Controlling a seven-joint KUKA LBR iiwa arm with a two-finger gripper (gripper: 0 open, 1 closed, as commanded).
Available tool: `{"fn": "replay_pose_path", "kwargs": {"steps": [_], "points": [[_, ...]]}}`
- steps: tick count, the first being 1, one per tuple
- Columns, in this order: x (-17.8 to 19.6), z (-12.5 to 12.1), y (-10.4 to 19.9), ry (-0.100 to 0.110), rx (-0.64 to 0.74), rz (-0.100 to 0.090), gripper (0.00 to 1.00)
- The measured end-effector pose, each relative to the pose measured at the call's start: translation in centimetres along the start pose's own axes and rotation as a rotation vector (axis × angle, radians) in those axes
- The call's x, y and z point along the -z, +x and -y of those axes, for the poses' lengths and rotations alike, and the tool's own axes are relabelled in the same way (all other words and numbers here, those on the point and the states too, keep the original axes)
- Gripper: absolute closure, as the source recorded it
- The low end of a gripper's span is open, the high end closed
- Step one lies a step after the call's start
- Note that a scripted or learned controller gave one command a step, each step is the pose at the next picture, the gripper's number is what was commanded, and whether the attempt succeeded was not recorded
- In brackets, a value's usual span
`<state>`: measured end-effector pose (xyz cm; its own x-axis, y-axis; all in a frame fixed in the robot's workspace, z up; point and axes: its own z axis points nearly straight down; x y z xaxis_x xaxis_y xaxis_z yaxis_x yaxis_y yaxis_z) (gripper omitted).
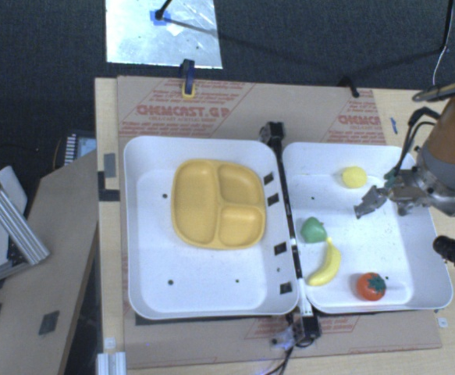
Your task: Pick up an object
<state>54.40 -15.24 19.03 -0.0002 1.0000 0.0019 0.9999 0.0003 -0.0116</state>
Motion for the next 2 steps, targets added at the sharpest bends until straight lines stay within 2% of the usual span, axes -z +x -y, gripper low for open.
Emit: {"fn": "replay_pose_path", "kwargs": {"steps": [1, 2], "points": [[0.6, -0.3, 0.0, -0.012, 0.003, 0.002, 0.00], [-3.9, -1.1, 0.4, -0.010, 0.003, 0.001, 0.00]]}}
